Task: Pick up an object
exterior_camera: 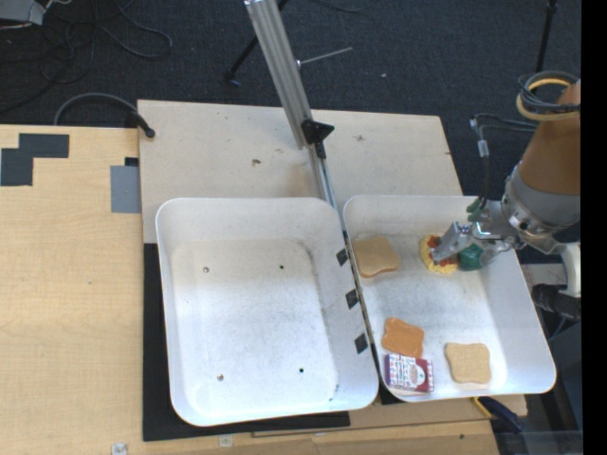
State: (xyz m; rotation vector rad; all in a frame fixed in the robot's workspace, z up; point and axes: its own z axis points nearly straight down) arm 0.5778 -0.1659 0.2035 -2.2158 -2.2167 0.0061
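Carton [408, 372] front; arm low w/ fingers [453, 245] over yellow-green toy [446, 259], grip unclear.

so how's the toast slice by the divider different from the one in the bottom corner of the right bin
The toast slice by the divider lies in the right bin's upper left part, against its left wall; the corner toast slice lies near the bottom right rim. The divider slice looks a little larger and darker tan; the corner one is paler. Both are flat, bread-shaped, and apart from the gripper.
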